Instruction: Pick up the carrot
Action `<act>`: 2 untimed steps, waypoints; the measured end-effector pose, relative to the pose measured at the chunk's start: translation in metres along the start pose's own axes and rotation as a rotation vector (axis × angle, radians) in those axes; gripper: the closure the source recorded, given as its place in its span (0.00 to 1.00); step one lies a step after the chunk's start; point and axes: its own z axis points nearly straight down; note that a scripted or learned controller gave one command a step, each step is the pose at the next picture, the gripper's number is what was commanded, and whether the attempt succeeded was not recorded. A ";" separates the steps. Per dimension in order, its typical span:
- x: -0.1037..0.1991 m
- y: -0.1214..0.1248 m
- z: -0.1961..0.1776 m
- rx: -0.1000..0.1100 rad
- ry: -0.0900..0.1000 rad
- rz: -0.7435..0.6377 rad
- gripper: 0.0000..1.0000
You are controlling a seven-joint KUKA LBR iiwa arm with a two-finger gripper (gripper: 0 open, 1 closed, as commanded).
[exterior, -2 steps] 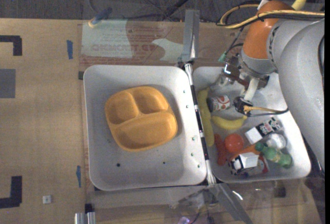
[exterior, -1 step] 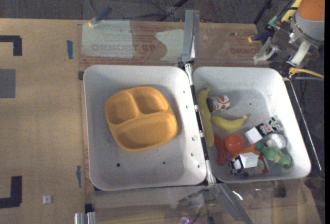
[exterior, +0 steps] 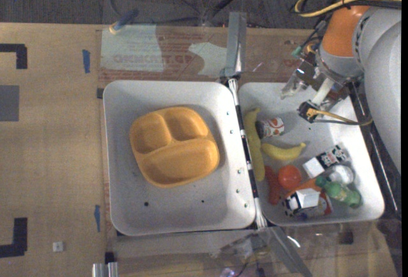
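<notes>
Although the task is to pick up the carrot, nothing in this overhead view suggests it has been lifted yet. Nearest the camera, along the front of the right bin (exterior: 373, 205), lies a crowded heap: a green bottle (exterior: 341, 193), a small white carton (exterior: 305, 200), a clear cup (exterior: 341, 174), and a red-orange ball (exterior: 289, 176). Beside the ball, a reddish-orange tapered shape that is probably the carrot (exterior: 273, 188) lies against the bin's left wall, partly tucked under its neighbours, so its outline is hard to trace. Just beyond it sit a yellow banana (exterior: 284, 151), a long yellow-green vegetable (exterior: 254, 142) running along the wall, and a small can (exterior: 273, 127). In the left bin (exterior: 115, 161) an orange divided plate (exterior: 173, 145) rests alone. Farther back, over the far right corner of the right bin, the arm's pincer (exterior: 306, 94) hangs well apart from the carrot. I cannot tell whether it is apart or together, as cables and the wrist clutter it. The whole approach, descent and grasp appear to remain. The arm's grey body is cut off at the right, and the tan bench (exterior: 51, 142) stretches left.
</notes>
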 end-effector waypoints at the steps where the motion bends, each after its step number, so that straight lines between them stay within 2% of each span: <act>1: -0.043 0.006 0.053 0.000 0.001 0.228 0.00; 2: -0.042 0.006 0.042 -0.001 0.002 0.225 1.00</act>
